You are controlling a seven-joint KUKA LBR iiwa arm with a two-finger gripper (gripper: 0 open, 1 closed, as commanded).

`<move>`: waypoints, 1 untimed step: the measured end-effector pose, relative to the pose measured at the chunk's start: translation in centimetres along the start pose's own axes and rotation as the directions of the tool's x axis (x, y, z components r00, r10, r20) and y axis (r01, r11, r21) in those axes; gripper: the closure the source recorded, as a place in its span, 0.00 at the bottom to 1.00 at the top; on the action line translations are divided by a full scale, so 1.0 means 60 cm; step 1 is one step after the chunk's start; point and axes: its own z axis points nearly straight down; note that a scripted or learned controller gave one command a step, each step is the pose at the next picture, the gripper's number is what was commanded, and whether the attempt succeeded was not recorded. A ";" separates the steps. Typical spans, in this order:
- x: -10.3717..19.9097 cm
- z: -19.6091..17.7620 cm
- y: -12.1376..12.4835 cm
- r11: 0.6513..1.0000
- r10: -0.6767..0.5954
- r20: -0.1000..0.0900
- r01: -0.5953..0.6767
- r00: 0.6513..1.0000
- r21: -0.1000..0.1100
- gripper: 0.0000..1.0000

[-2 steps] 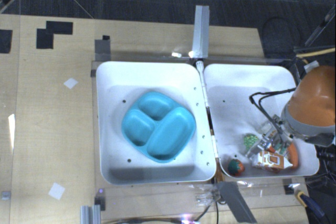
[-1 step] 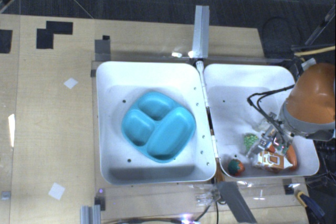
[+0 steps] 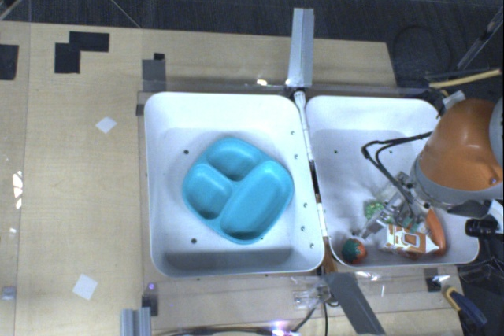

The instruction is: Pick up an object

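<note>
Nearest the camera, along the near wall of the right bin, lies a small cluster of things: a little round ball mottled green and red in the near left corner, a flat printed packet just to its right, an orange carrot-shaped piece touching the packet's right side, and a small green leafy bit slightly farther back. Any of these would do for the pick. By their look, all are light; the ball probably rolls if nudged off centre and sits awkwardly close to the corner walls, while the packet looks thin and may flex or slide flat against the floor. The carrot piece seems the stiffest, best taken across its narrow width. The gripper reaches down from the right, under the arm's orange band, with its tip among the green bit and the packet's far left edge; whether it is spread or closed, and whether it has anything, I cannot tell from this slant, since the parts blur into the clutter. In the left bin rests a blue divided tray, well apart from the arm.
</note>
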 end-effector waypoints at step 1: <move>-0.085 -0.088 0.072 0.987 -0.158 -0.012 0.158 0.987 0.001 0.00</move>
